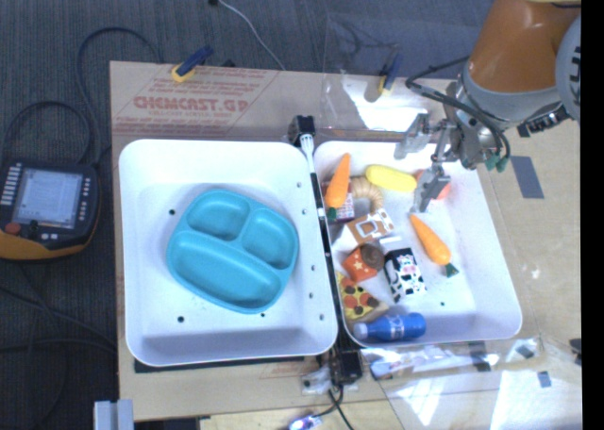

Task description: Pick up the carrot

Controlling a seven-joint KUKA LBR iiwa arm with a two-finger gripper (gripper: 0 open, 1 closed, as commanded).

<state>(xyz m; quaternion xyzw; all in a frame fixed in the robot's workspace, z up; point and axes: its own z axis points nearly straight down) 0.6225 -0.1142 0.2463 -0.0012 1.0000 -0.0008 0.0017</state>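
The arm (524, 37) is seen at the upper right of the frame, its orange band filling the corner above the grey wrist. The wrist is angled down and toward the left. The gripper (422, 166) is held below and left of the wrist, right of centre in the frame. Its two grey fingers (432, 185) are spread apart, and nothing is seen between them.

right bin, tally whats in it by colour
orange: 2, a carrot and a second carrot
yellow: 1, a lemon-like piece
blue: 1, a bottle
black and white: 1, a carton
mixed or unclear: 4
total: 9
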